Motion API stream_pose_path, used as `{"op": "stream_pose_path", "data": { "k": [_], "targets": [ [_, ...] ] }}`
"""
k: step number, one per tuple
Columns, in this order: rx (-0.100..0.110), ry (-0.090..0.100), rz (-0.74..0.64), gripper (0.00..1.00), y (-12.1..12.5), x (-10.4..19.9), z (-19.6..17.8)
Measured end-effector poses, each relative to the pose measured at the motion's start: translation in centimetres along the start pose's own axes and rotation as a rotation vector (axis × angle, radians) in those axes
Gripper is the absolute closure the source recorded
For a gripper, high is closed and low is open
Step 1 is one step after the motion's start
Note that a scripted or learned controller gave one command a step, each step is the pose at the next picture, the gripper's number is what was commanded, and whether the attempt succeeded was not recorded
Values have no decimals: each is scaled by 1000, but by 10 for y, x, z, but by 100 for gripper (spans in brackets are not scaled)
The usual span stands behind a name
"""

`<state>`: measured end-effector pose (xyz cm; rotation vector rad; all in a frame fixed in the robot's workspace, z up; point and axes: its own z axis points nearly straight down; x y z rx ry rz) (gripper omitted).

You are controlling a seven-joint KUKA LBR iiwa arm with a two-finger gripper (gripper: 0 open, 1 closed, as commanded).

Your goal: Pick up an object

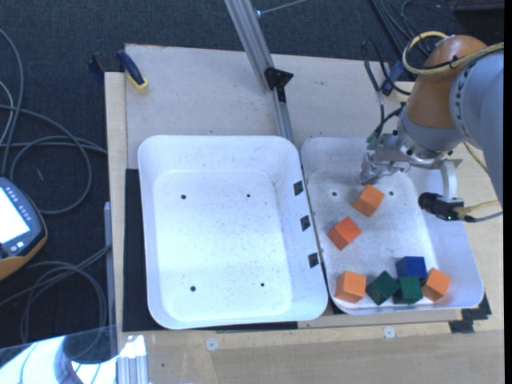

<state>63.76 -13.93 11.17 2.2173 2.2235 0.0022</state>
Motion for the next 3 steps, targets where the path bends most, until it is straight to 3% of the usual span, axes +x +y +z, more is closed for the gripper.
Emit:
{"op": "stream_pose_path", "data": {
  "k": [1,2,3],
  "targets": [
    [1,0,0,0,0,0,1],
    [9,2,6,0,-56,-6,13],
    [-1,0,4,0,-93,-7,-56]
  ]
}}
